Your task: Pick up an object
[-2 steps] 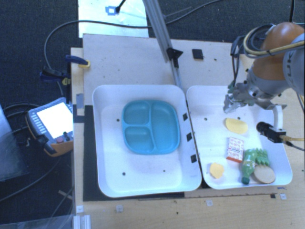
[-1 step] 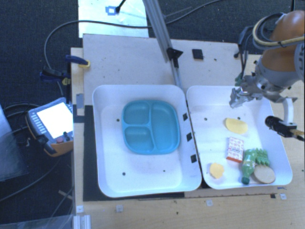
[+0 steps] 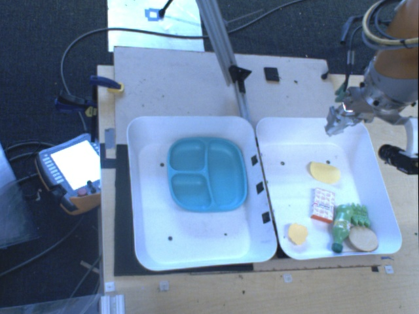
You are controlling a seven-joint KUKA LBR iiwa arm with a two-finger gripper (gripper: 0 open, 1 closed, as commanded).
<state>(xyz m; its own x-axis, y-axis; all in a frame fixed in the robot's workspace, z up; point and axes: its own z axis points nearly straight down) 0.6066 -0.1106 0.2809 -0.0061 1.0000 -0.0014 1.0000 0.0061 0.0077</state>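
Note:
The right bin (image 3: 288,139) holds several small objects: a yellow chip-like piece (image 3: 325,173), a white and red packet (image 3: 323,205), a green bottle (image 3: 340,227), a green spiky toy (image 3: 357,213), a tan round disc (image 3: 363,239) and a small yellow piece (image 3: 298,233). My gripper (image 3: 336,124) hovers over the far right corner of this bin, well above and behind the objects. Nothing shows between its fingers.
The left bin (image 3: 147,241) holds a blue divided plate (image 3: 207,174). A slanted metal pole (image 3: 219,31) crosses the board behind the bins. A teach pendant (image 3: 71,172) and cables lie off the bench at the left.

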